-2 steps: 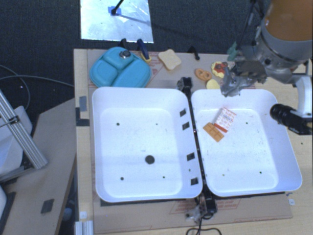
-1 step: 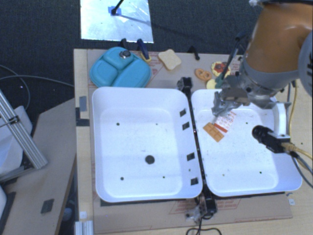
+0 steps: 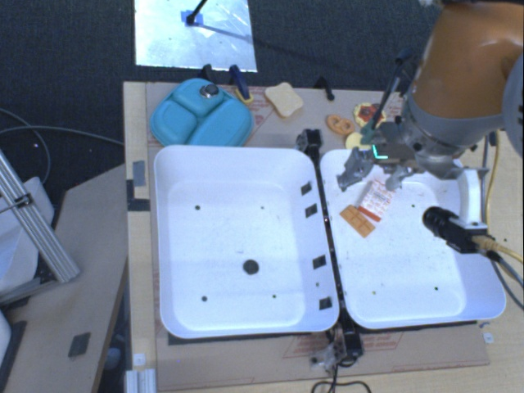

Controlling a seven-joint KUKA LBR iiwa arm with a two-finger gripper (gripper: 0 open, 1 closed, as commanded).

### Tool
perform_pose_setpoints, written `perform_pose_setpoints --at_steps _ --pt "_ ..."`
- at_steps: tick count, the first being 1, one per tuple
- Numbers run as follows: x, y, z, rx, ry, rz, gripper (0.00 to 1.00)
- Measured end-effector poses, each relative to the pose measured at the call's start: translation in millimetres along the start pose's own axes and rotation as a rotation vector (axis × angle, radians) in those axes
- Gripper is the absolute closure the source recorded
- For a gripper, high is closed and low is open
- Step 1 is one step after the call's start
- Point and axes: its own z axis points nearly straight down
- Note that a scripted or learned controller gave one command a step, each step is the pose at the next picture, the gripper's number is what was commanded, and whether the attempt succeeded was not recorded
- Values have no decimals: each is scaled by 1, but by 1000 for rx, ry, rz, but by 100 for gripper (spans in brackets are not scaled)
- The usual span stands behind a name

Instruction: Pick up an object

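Observation:
In the right bin (image 3: pixel 458 301), near its back left corner, lies a white and red packet (image 3: pixel 377 198), and an orange waffle-like piece (image 3: pixel 357 220) touches it at the lower left. My gripper (image 3: pixel 375 178) hangs just over the packet's upper end. Its grey fingers (image 3: pixel 354 170) stand apart, open, with nothing gripped between them. A small dark round object (image 3: pixel 250 266) lies alone on the floor of the left bin (image 3: pixel 176 219).
Behind the bins on the bench lie a blue sectioned dish (image 3: pixel 201 113), a toast-shaped piece (image 3: pixel 284 99), an orange item (image 3: pixel 340 124) and yellow and red items (image 3: pixel 365 111). A shiny sheet (image 3: pixel 195 23) lies farther back. A black divider strip (image 3: pixel 321 219) runs between the bins.

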Motion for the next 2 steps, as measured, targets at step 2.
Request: perform_pose_setpoints --at_steps 2 --pt "33 28 -3 -2 1 -3 100"
